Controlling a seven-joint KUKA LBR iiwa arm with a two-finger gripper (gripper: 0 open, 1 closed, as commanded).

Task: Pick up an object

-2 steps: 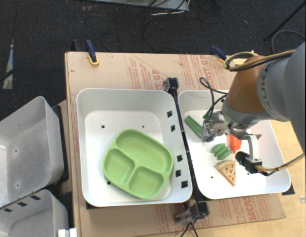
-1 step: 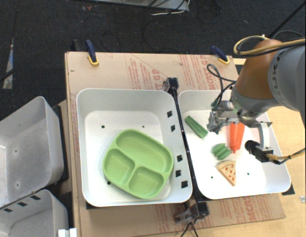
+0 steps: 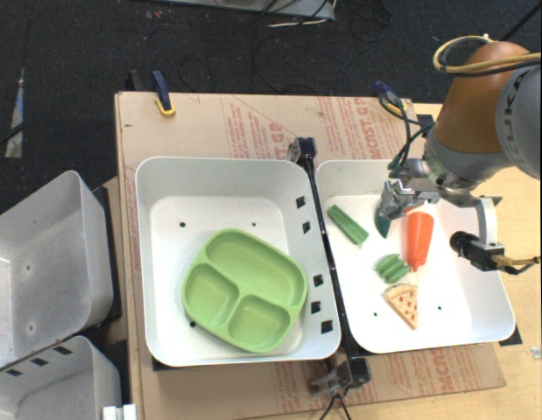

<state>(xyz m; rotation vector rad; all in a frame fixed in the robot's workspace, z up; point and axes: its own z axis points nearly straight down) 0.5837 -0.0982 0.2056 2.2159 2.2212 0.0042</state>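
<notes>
On the bench (image 3: 209, 121), two shallow white bins side by side, each listed with contents.

Left bin (image 3: 157, 234) — one item: a light green divided plate (image 3: 244, 290) with three compartments, lying flat toward the bin's near right part.

Right bin (image 3: 481, 313) — four items. One orange toy carrot (image 3: 418, 238), lying lengthwise, thick end toward the far wall. One flat green bar (image 3: 348, 223), set at a slant near the bin's left wall. One small ridged green piece (image 3: 392, 269), just left of the carrot's narrow end. One toy pizza slice (image 3: 403, 304), tan crust with red dots, nearest the front wall and close below the ridged piece.

Arm — one, grey with an orange band (image 3: 481, 90), entering from the right and bent down over the far part of the right bin. Gripper (image 3: 391, 206) — low above the bin floor, between the green bar and the carrot's thick end, close beside the carrot. Whether its jaws are parted or closed cannot be told; no item is seen between them. All four items in the right bin rest on the floor.

Beside the bench, at left — two further white bins (image 3: 43, 261), off the board.
</notes>
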